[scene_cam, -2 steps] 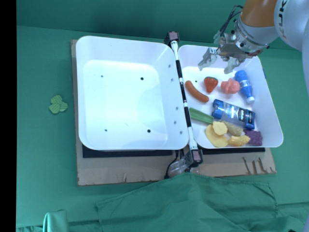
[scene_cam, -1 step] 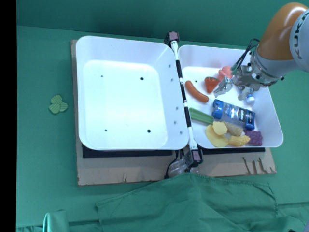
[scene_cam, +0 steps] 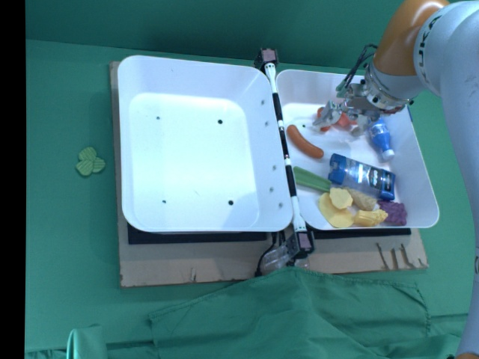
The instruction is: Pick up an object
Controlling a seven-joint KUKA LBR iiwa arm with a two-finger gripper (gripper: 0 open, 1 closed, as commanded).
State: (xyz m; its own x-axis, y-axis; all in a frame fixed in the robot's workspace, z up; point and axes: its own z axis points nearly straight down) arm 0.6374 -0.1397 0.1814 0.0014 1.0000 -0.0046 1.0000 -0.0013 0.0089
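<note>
Orange-red toy [scene_cam: 340, 120] is seen in the far part of the right bin [scene_cam: 423, 193], directly under the gripper [scene_cam: 346, 114], whose grip state cannot be told, with a sausage [scene_cam: 304, 141] just left and nearer.

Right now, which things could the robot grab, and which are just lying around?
For the job, in the right white bin:
- red sausage
- dark blue bottle lying down
- small blue bottle
- green strip
- yellow pieces
- purple lump
- gripper

Just lying about:
- left white bin
- green leaf shape on the cloth
</note>
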